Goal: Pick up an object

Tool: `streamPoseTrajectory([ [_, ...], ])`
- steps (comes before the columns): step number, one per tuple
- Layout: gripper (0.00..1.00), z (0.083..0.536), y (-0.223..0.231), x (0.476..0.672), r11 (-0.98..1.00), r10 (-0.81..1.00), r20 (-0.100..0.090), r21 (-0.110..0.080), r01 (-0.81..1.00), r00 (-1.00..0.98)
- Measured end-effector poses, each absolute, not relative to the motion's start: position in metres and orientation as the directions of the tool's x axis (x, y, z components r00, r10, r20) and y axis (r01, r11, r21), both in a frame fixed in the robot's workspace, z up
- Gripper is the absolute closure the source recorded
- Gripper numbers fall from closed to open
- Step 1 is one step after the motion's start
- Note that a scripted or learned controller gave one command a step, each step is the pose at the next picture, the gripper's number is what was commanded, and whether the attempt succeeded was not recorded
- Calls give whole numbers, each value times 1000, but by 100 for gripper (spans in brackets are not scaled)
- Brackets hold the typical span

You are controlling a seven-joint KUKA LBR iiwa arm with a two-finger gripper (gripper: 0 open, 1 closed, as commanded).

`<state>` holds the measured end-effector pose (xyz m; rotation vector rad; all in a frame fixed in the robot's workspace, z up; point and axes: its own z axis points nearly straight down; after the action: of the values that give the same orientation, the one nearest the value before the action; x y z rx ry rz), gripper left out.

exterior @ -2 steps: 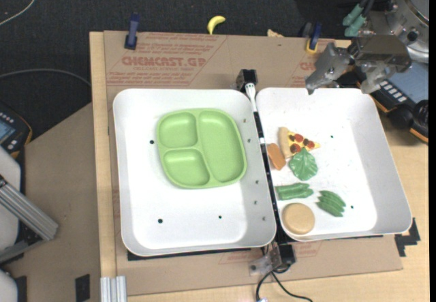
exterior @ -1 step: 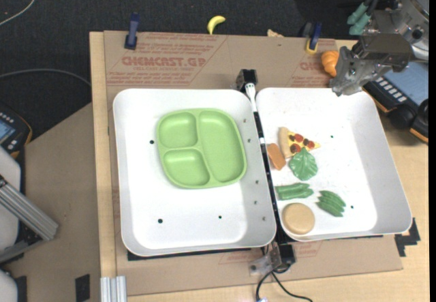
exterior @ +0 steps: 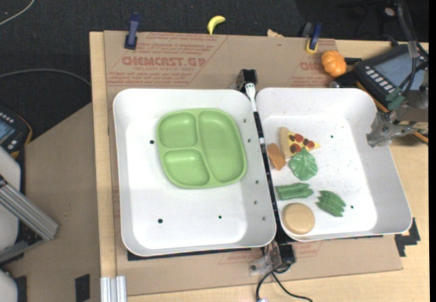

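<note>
1. Claw [exterior: 379, 136] sits at the right bin's [exterior: 354, 106] right rim; can't tell its state from here
2. Right bin holds the toy food: pizza slice [exterior: 296, 140], green leaf [exterior: 303, 165], bean pod [exterior: 293, 191], round bun [exterior: 298, 218], all near its left side
3. Left bin [exterior: 136, 219] has a green divided plate [exterior: 201, 148], well apart from the claw

Even overhead light falls bright on the two white bins [exterior: 136, 212], which look nearly washed out. Shadows are soft and short beneath their rims. The dark floor [exterior: 61, 14] swallows detail. The picture is slightly soft and grainy throughout, without strong glare.
</note>
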<state>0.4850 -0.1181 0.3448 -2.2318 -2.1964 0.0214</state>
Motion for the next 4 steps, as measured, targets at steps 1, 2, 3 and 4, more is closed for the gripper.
streamPoseTrajectory([
  [1, 100, 300, -180, 551, -4, 1000, -4, 4, 1000, 4],
  [2, 100, 251, -227, 563, -4, 1000, -1, -3, 1000, 4],
  [3, 100, 265, -224, 564, -1, 1000, -2, 3, 1000, 1],
  [4, 100, 276, -224, 565, 0, 1000, -4, 7, 1000, 0],
])
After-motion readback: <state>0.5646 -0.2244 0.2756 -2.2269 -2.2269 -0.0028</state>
